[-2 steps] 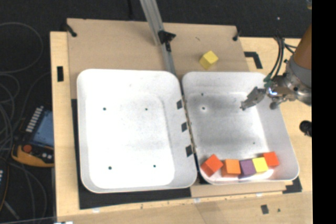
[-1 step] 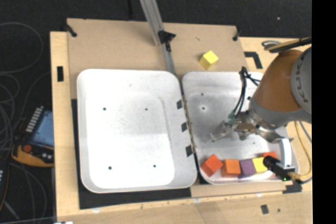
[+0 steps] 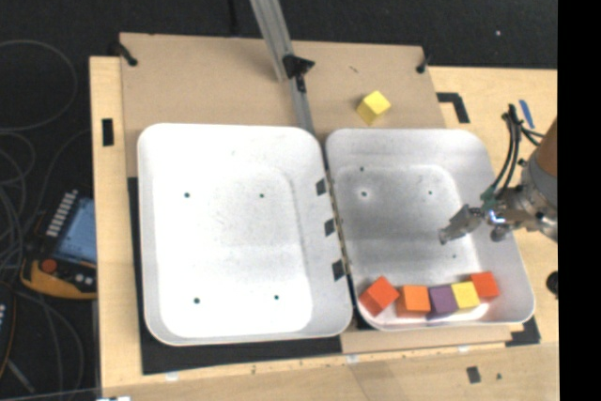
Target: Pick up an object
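Several small blocks lie in a row along the front edge of the right bin (image 3: 404, 155): a red-orange block (image 3: 379, 294), an orange one (image 3: 414, 299), a purple one (image 3: 441, 300), a yellow one (image 3: 466, 296) and a red one (image 3: 485, 285). My gripper (image 3: 481, 227) hangs over the right side of that bin, above and behind the row, with its fingers spread and nothing between them. One grey finger (image 3: 459, 225) points left into the bin. A yellow cube (image 3: 374, 106) rests on the board behind the right bin.
The left bin (image 3: 230, 230) sits beside the right one, joined by a row of clips. A metal pole (image 3: 268, 9) slants up from the board behind the bins. Cables and a handheld pendant (image 3: 66, 244) lie off the bench at left.
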`<state>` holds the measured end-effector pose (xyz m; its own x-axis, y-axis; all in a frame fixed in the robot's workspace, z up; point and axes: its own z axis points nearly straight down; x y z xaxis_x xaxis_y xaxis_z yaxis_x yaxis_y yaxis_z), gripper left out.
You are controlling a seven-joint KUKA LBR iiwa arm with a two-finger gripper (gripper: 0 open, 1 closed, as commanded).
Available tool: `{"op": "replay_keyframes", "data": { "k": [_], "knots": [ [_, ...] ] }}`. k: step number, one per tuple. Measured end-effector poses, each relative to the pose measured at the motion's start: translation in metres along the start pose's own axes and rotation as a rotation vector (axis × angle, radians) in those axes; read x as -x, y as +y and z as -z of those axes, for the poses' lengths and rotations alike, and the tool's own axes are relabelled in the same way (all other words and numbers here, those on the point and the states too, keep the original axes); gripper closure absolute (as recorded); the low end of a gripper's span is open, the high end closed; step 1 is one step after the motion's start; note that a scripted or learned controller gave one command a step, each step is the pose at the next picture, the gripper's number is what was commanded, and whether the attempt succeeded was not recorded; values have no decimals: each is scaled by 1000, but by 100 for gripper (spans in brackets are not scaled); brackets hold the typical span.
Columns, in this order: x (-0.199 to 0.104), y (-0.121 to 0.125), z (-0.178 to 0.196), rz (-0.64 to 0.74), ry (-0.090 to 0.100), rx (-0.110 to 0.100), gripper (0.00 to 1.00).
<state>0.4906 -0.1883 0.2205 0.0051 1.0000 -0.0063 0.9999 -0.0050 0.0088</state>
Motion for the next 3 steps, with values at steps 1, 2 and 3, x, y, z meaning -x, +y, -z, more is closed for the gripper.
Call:
{"op": "replay_keyframes", "data": {
  "k": [1,2,3],
  "knots": [
    [16,58,-105,8,4,-12,0],
    [-45,17,-61,10,6,-7,0],
    [21,27,-49,1,2,-5,0]
  ]
}}
